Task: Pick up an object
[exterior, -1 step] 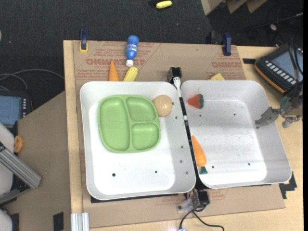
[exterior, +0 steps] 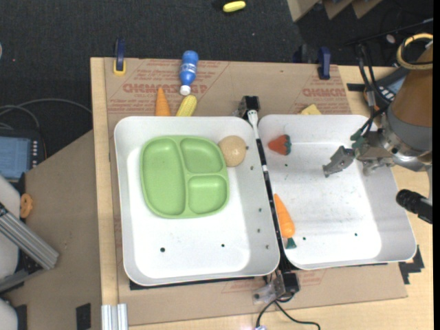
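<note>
Below, the carrot (exterior: 283, 215) lies lengthwise — green tip nearest — while the jaws (exterior: 339, 162) hang unreadable, open or shut.

Bins: left bin (exterior: 137, 205) and right bin (exterior: 385, 243), smooth white plastic, slight sheen; right one speckled with dark flecks.
Divided plate (exterior: 165, 177): pale green plastic, matt, smooth.
Bench top (exterior: 227, 81): brown cardboard, matt, printed red lettering.
Carrot (exterior: 283, 216): orange toy, glossy plastic look.
Strawberry (exterior: 278, 144): red toy, smooth.
Round beige item (exterior: 233, 150): smooth, dull finish.
Gripper (exterior: 335, 166): grey metal, dull.
Bottle (exterior: 188, 71): blue and white plastic, glossy.
Floor (exterior: 82, 19): dark carpet, rough.
</note>
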Action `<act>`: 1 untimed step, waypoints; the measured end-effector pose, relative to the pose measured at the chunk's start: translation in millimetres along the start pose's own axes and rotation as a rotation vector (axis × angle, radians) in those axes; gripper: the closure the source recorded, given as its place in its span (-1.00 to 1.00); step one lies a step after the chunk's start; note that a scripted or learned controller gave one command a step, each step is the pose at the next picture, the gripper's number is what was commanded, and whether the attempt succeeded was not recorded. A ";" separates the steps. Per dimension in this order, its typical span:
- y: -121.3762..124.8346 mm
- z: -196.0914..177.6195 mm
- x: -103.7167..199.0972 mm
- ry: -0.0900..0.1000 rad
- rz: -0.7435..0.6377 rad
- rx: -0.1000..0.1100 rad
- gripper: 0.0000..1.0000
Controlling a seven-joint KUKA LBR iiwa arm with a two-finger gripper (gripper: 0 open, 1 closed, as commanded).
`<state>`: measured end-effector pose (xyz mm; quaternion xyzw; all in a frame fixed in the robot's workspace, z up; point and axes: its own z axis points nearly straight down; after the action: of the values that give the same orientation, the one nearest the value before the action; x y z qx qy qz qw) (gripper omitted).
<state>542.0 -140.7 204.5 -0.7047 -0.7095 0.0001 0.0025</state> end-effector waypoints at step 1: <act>33.7 83.4 44.8 0.000 0.002 0.001 -1.00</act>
<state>575.1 -95.4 121.1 -0.7055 -0.7087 0.0005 0.0027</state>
